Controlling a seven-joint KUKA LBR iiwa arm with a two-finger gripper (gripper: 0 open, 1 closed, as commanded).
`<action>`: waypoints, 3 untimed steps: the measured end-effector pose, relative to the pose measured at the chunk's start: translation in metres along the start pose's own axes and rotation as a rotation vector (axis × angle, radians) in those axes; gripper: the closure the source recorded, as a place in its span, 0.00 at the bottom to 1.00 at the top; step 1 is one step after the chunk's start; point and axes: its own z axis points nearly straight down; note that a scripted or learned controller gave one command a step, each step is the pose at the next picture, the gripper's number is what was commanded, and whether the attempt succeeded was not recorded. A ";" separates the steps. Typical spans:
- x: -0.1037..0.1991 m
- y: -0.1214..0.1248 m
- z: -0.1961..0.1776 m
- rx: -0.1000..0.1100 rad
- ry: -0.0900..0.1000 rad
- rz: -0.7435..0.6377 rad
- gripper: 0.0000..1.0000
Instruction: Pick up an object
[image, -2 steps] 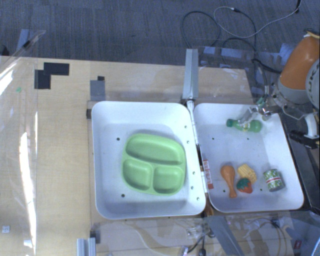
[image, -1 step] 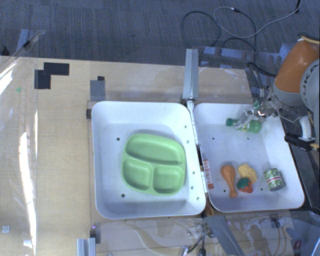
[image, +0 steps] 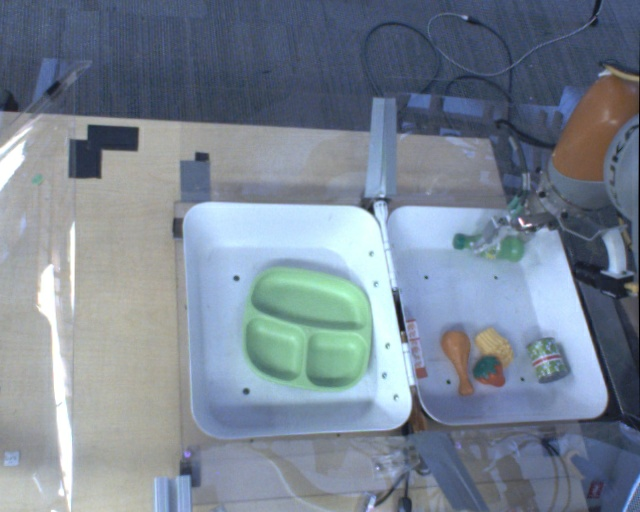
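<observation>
The right bin (image: 480, 300) holds several small items. A green toy piece (image: 505, 249) with a small green knob (image: 463, 240) lies near its far wall. My gripper (image: 512, 225) reaches in from the right and hangs right over this green piece, partly covering it; whether it touches the piece I cannot tell. Toward the bin's near side lie an orange drumstick-shaped toy (image: 457, 357), a yellow ridged piece (image: 493, 345), a red and green piece (image: 489, 371) and a small green-labelled can (image: 547, 360).
The left bin (image: 215, 300) holds a green three-compartment plate (image: 306, 328). A metal divider post (image: 382, 150) stands behind the two bins. Cables loop over the dark floor at the back. The arm's orange band (image: 595, 120) sits at the upper right.
</observation>
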 end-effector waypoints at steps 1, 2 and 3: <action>0.041 0.008 -0.088 -0.005 -0.003 0.047 1.00; 0.100 -0.020 -0.096 -0.002 -0.001 -0.067 1.00; 0.100 -0.020 -0.096 -0.002 -0.001 -0.066 0.00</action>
